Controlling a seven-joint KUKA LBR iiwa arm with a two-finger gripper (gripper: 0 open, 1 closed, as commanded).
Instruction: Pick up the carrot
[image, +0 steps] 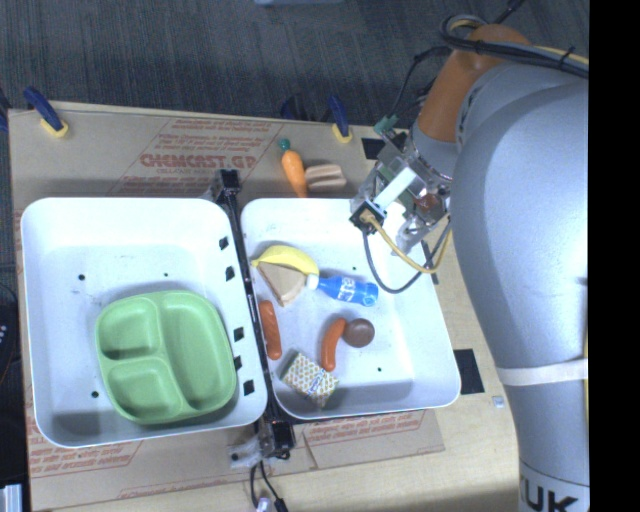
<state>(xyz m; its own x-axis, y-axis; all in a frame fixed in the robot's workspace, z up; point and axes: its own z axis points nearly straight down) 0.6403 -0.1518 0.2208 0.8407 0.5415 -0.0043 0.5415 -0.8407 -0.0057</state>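
Observation:
The carrot, orange with a small green top, lies on the cardboard just past the far rim of the right bin, outside both bins. A tan block rests right beside it. My gripper hangs over the far right corner of the right bin, about a hand's width to the right of the carrot and apart from it. Cables and the wrist body cover its tip.
The right bin holds a banana, a blue bottle, two sausages, a brown ball and a patterned box. A green divided plate sits in the left bin. The arm's grey bulk stands at the right.

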